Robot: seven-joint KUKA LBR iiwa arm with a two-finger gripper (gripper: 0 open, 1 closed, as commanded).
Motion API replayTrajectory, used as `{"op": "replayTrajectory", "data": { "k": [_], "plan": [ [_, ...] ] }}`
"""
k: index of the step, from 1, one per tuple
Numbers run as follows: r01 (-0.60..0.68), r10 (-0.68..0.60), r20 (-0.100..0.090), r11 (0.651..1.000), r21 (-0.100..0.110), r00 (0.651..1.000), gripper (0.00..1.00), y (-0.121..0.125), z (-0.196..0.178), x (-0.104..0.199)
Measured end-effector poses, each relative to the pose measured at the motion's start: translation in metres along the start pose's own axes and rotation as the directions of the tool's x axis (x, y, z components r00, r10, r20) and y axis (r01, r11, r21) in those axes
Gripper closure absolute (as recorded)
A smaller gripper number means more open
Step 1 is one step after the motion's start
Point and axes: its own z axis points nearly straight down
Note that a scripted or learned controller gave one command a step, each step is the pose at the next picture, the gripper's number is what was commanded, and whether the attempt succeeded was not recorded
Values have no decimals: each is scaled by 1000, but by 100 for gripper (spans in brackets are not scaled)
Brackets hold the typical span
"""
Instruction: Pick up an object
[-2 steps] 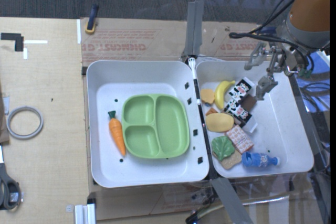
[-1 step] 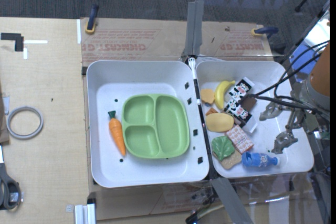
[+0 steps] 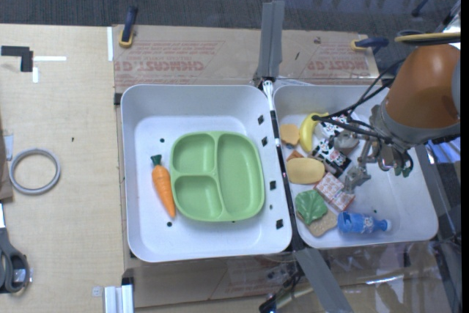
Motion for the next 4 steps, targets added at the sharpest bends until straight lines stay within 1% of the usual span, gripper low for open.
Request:
{"op": "replayTrajectory", "data": {
  "k": [1,2,3,4],
  "plan": [
    [-309,309,-26,951,3,951,0,25,12,-51],
    [-455,455,-31,891,9,890,0,52,24,-84],
    [-452,452,-26,892,9,892,100,52,14,-86],
    [-738,738,-27,675,22,674,100,97,-75,-76]
  ]
}}
